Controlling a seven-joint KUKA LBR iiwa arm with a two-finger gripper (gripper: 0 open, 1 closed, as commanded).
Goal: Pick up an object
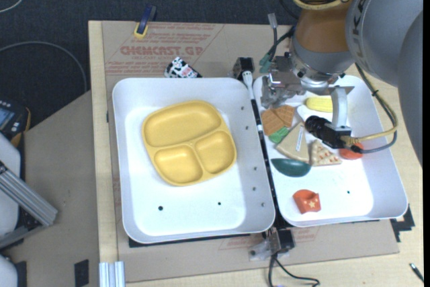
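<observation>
The grey arm's two-finger gripper point(282, 87) is hanging low over the right white bin point(376, 201), presumably to grasp; its state cannot be told. Just beneath it a brown waffle-like toy point(277, 121) is lying.

Fixed overhead camera, slanted down, both bins point(127, 165) visible.

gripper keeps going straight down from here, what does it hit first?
Most likely the brown waffle-like piece at the top of the right bin: the gripper sits just above it, pointing down into that pile. Depth is unclear from this slanted view, so the yellow piece beside it could be touched too.
</observation>
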